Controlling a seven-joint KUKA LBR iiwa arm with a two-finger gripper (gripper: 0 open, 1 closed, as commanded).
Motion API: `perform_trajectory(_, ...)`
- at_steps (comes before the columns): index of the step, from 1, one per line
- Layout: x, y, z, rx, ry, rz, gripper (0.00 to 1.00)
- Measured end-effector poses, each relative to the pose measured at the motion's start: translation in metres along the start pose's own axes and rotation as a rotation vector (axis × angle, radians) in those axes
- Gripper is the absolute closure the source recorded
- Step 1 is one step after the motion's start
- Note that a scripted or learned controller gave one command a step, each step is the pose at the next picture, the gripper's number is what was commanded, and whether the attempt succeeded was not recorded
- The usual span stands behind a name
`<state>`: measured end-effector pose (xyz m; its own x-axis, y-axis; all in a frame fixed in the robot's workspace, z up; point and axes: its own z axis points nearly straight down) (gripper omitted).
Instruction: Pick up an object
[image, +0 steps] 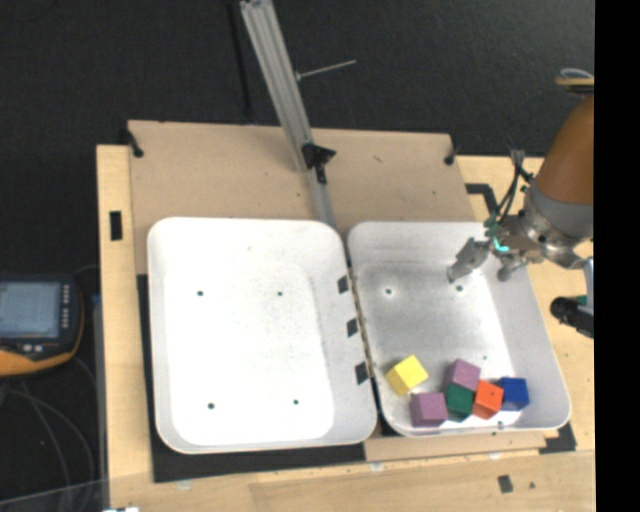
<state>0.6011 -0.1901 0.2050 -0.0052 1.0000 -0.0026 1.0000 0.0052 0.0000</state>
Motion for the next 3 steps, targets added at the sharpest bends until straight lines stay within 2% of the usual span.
perform_trajectory(3,-0.0001,0.0,0.0,0.0,0.0,-0.001,0.0)
